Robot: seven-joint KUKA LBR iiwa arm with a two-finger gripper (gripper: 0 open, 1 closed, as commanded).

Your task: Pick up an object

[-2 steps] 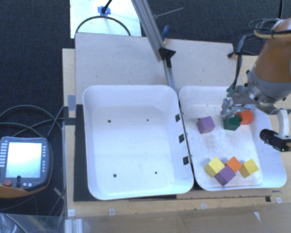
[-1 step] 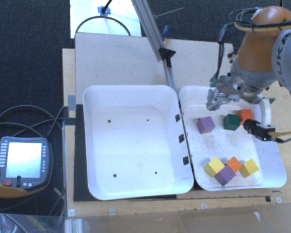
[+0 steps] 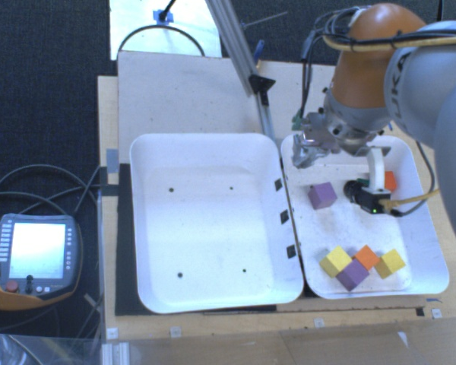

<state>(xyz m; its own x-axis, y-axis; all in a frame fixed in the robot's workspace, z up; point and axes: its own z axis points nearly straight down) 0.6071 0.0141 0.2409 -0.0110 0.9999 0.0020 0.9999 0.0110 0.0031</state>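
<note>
My gripper (image 3: 304, 154) hangs over the far left part of the right bin (image 3: 425, 280), below the orange wrist band. A purple cube (image 3: 322, 195) lies just in front of it and slightly to the right, apart from it. Near the bin's front sit a yellow cube (image 3: 336, 261), a second purple cube (image 3: 353, 274), an orange cube (image 3: 366, 256) and another yellow cube (image 3: 391, 262), packed close together. A red-orange block (image 3: 391, 181) peeks out behind a white and black attachment (image 3: 371, 188) on the arm.
The left bin (image 3: 148, 226) sits beside the right one, their rims touching. A slanted metal pole (image 3: 235, 36) rises behind the bins. A teach pendant (image 3: 32, 261) with cables lies off the bench at the left.
</note>
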